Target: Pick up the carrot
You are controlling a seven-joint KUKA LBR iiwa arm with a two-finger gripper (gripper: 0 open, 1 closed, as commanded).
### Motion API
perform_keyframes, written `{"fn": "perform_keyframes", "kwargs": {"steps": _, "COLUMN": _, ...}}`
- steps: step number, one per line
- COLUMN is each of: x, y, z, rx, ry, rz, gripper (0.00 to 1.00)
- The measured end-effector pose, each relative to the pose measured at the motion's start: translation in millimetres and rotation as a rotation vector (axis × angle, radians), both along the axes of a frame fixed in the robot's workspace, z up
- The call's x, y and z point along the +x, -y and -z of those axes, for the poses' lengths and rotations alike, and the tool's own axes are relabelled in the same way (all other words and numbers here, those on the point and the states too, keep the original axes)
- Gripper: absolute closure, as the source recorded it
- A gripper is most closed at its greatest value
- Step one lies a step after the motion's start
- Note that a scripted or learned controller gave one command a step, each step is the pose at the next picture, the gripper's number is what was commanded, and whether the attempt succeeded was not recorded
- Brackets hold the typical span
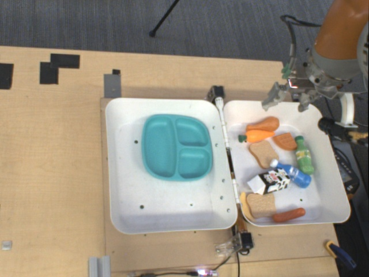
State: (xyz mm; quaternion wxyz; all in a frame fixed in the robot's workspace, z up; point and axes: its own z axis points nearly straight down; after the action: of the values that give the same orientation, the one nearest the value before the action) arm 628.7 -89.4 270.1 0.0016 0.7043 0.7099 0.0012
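Observation:
The carrot (258, 135), orange with a green stub at its left end, lies in the upper part of the right bin (328, 183). An orange-brown chicken drumstick (264, 124) rests just behind it, touching. My gripper (287, 98) hangs above the bin's far edge, up and to the right of the carrot. Its two fingers are spread apart with nothing between them, so it is open.
The right bin also holds toast slices (264, 153), a croissant-like piece (285, 141), a green bottle (304, 158), a blue bottle (292, 174), a black-and-white carton (272, 181), bread (260, 205) and a sausage (288, 214). The left bin (124, 183) bears a teal divided plate (176, 146).

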Motion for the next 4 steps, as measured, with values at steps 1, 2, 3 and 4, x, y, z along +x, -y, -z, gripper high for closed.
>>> {"fn": "perform_keyframes", "kwargs": {"steps": 1, "x": -6.3, "y": -3.8, "z": 134.6, "rx": 0.002, "ry": -0.009, "rz": -0.352, "gripper": 0.0}}
{"fn": "perform_keyframes", "kwargs": {"steps": 2, "x": -3.9, "y": 12.4, "z": 183.8, "rx": 0.0, "ry": 0.001, "rz": -0.236, "gripper": 0.0}}
{"fn": "perform_keyframes", "kwargs": {"steps": 3, "x": -1.2, "y": 11.6, "z": 171.1, "rx": -0.003, "ry": 0.009, "rz": -0.24, "gripper": 1.0}}
{"fn": "perform_keyframes", "kwargs": {"steps": 4, "x": -1.4, "y": 11.7, "z": 171.5, "rx": -0.003, "ry": 0.009, "rz": -0.239, "gripper": 0.0}}
